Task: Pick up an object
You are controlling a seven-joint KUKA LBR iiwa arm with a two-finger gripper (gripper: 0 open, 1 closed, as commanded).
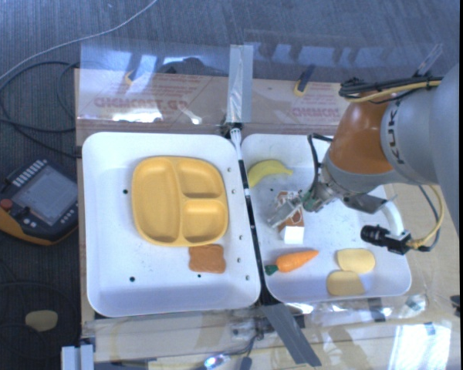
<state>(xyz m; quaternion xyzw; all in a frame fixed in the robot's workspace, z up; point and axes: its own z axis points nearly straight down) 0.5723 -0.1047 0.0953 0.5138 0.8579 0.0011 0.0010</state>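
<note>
The grey arm with its orange band (360, 141) reached in from the right and bent down over the right-hand shallow white bin (393, 284), its metal two-finger gripper (287, 209) lowered near the bin's left side, close to the divider. From where I stood I could not tell how wide the claw was set, nor whether it had hold of anything; the tip was a tangle of shiny metal, with a small white block with an orange-brown edge (294, 229) lying just under and beside it. That block looked to me the likeliest target, since the claw sat almost on top of it. Just above it lay a pale yellow banana-shaped toy (267, 171), and below it, near the front wall, an orange carrot with a green stub (293, 260) lay at a slant. Two yellow rounded slices (350, 271) rested together in the front right corner, well clear of the arm. The left-hand white bin (100, 268) held a yellow divided plastic tray (179, 200) lying flat, with a brown toast-like piece (207, 259) touching its front edge. I judged the pick was in its closing stage, nothing yet lifted off the floor.
</note>
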